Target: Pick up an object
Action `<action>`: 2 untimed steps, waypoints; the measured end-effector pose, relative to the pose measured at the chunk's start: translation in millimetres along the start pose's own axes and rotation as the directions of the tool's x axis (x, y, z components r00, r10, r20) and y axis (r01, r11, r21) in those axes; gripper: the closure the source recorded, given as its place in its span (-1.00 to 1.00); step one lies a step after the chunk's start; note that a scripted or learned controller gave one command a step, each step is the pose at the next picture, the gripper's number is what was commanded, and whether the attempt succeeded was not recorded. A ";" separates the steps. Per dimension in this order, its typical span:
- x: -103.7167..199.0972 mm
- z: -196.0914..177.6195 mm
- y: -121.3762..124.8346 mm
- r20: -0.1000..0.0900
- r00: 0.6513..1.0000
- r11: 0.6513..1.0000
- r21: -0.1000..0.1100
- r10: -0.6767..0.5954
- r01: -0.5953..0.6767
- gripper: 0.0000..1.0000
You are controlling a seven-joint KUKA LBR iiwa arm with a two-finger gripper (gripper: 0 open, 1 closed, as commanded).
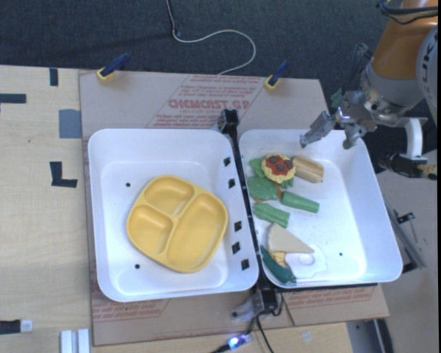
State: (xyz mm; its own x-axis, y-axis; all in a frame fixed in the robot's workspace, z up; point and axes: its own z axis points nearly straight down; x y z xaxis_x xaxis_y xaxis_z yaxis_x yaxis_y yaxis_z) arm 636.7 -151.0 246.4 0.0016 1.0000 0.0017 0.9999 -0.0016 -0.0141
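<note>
Left bin (106, 197): a glossy yellow divided plate (178, 223) lies flat. Right bin (367, 219): soft toy foods heaped against the divider, a pizza piece (278, 168), green pieces (287, 201) and a pale wedge (288, 240). My pincer (329, 132) hangs above the far rim, fingers spread, gripping nothing.

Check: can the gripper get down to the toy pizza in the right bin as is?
Probably yes. The gripper hangs open above the right bin; the toy pizza lies uncovered on top, though toy food crowds it.

Fixed overhead cam, slanted, both bins (103, 153)
</note>
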 end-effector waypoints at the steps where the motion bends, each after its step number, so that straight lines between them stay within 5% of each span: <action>1: 0.2 -7.9 2.2 0.002 1.000 1.000 -0.013 -0.003 0.003 -1.00; 2: 1.5 56.7 -0.2 0.002 1.000 1.000 -0.007 -0.003 0.003 -1.00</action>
State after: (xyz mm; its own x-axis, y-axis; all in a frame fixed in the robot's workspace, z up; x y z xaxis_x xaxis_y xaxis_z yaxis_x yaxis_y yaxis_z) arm 635.7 -149.5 189.7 -0.0019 1.0000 -0.0002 1.0000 0.0019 -0.0070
